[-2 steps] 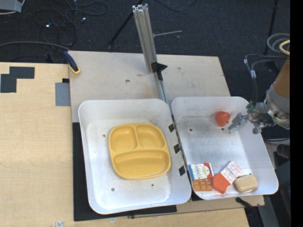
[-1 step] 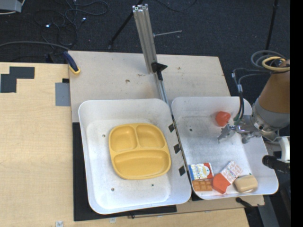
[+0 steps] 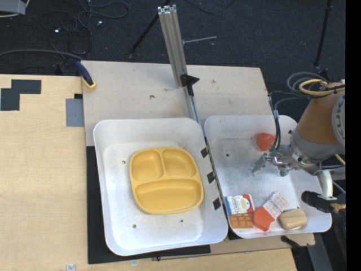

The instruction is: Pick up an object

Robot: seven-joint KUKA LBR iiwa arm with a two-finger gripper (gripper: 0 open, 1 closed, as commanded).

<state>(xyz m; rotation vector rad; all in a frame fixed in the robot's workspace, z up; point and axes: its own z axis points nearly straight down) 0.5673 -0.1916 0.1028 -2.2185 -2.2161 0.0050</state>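
camera view: red ball (image 3: pixel 265 140) just beside jaws.

A robotics lab is suggested: two white bins (image 3: pixel 113 151) are set on a plywood surface (image 3: pixel 39 168), an aluminium extrusion post (image 3: pixel 174 44) is mounted behind them, and loose cables (image 3: pixel 84 13) are strewn over dark carpet. What may be a tripod leg (image 3: pixel 144 33) is glimpsed there.

- A metal post (image 3: pixel 173 44) rises at the bench's far edge, between the bins
- Cables (image 3: pixel 84 10) on the dark floor (image 3: pixel 254 27), far left
- Wooden board (image 3: pixel 39 174), left
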